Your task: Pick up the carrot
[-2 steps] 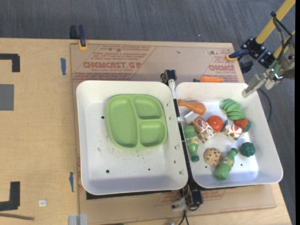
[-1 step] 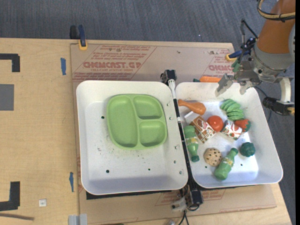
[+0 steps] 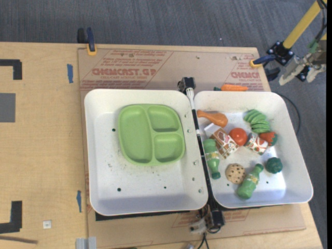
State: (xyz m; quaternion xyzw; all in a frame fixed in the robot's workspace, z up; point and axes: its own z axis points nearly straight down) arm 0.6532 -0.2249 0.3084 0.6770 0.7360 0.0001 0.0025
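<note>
A tan bench (image 3: 41,154) carries a sheet of printed cardboard (image 3: 155,66), and on it two shallow white bins sit side by side with their rims touching. Nearest in the right bin (image 3: 295,188) lie a green bottle (image 3: 249,183) and a speckled cookie (image 3: 234,173), with a broccoli floret (image 3: 274,165) just beyond them. Farther in are a second green bottle (image 3: 211,157), a small carton (image 3: 224,142), a tomato (image 3: 238,136) and a strawberry (image 3: 266,138), then a ridged green vegetable (image 3: 257,120) and an orange drumstick (image 3: 213,118) by the far wall. The left bin (image 3: 98,154) holds a green divided plate (image 3: 151,134). The carrot (image 3: 234,88) lies outside both bins, flat on the cardboard just past the right bin's far rim. Well apart from it, off to the right beyond the bench edge, is a pale, blurred shape that looks to be the gripper (image 3: 303,70); I cannot tell how it is set or whether it holds anything. A yellow bar (image 3: 306,15) slants above it.
</note>
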